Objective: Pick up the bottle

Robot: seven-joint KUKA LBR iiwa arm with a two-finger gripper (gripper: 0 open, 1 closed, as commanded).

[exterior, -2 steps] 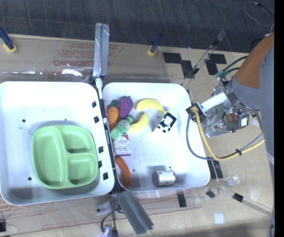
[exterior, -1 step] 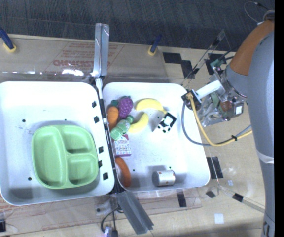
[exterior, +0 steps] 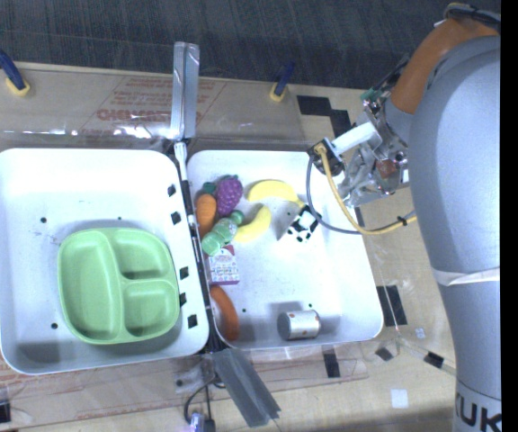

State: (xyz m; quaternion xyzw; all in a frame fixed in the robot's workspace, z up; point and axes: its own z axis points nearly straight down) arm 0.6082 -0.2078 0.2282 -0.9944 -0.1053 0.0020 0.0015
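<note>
The gripper (exterior: 364,171) hangs over the right edge of the right bin (exterior: 349,282), and I cannot tell its state from here. Nothing is lifted yet. The bottle (exterior: 218,234), small and green, lies at the bin's left side among a carrot (exterior: 206,210), grapes (exterior: 229,192) and bananas (exterior: 263,205), well apart from the gripper. The whole pick remains.

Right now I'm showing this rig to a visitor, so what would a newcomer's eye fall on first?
The green tray, alone in the left bin, stands out most. Next comes the bright cluster along the right bin's left wall: purple grapes, a carrot, two bananas and the green bottle. The grey arm looms on the right, its pincer over that bin's far right corner.
</note>
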